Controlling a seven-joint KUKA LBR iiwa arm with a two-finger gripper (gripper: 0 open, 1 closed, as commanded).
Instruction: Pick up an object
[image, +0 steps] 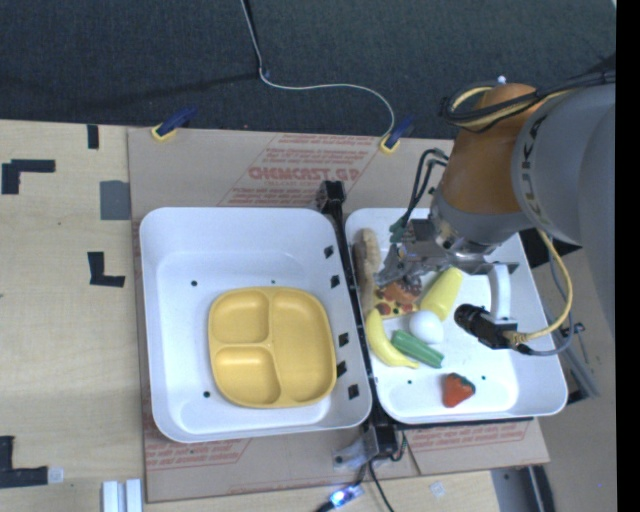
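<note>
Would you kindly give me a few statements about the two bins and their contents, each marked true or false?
1. The yellow divided plate lies in the left bin. True.
2. The plate has three compartments. True.
3. The banana lies in the left bin. False: it lies in the right bin, near the wall between the bins.
4. The red item sits near the right bin's front edge, apart from the pile of other items. True.
5. The gripper hangs over the plate. False: it is over the right bin, above the pile of items.
6. The white ball rests on the plate. False: it sits in the right bin beside the green item.
</note>
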